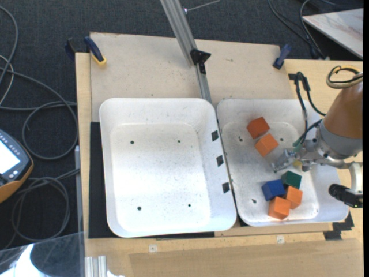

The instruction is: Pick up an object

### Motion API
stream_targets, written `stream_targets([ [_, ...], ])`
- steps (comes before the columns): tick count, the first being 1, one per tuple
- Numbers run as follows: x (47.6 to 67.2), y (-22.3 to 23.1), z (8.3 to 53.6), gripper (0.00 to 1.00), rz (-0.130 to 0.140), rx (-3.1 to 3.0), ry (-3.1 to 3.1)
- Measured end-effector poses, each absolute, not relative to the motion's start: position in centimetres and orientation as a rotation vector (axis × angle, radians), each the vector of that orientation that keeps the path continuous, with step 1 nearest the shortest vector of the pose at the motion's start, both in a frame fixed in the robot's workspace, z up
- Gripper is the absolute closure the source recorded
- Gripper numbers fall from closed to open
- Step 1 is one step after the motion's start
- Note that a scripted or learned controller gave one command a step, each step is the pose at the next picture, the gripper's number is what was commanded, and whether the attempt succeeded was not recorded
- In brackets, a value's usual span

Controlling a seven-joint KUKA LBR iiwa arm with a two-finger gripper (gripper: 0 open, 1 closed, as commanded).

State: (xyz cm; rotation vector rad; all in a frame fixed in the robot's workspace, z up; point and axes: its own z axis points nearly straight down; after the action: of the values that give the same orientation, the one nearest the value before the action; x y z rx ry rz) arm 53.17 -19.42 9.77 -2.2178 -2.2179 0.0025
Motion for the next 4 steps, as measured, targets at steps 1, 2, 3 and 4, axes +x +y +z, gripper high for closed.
stream_targets([
  [1,53.3,-19.4,11.1,1.0,-0.002,-2.22,-2.221],
  [2,53.4,-18.6,17.1,1.0,-0.006,-2.223,-2.229],
  [3,53.1,-19.0,23.4,1.0,-0.006,-2.226,-2.229],
  [4,53.0,-19.1,27.8,1.0,-0.005,-2.224,-2.229],
])
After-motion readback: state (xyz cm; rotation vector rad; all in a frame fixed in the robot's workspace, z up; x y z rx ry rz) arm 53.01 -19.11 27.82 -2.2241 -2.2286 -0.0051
